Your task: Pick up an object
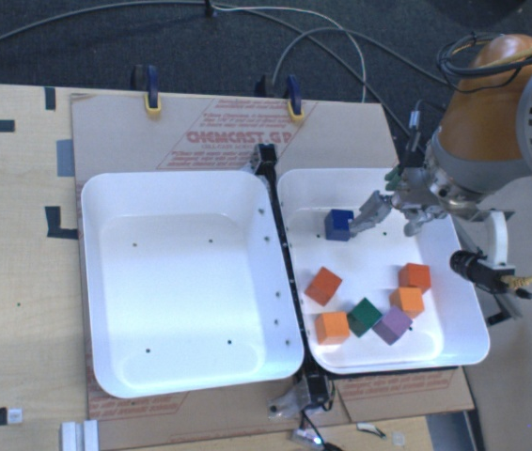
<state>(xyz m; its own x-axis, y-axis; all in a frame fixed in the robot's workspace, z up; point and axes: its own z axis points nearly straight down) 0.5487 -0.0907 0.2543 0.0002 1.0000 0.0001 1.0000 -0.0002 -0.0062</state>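
Several small cubes lie in the right bin [454,346]. A blue cube [338,224] sits near the bin's back left. My gripper [394,217] hangs just right of it, open, and its left finger [371,212] reaches close to the cube's right side. Nothing is between the fingers. Toward the front lie an orange-red cube [322,286], an orange cube [333,326], a green cube [365,316] and a purple cube [394,325]. Two more orange cubes [414,276] [407,300] lie at the right.
The left bin [92,252] stands beside the right one, with a black divider [283,252] between them. Cardboard [228,134], held by two clamps, lies behind the bins. Cables run across the dark floor at the back.
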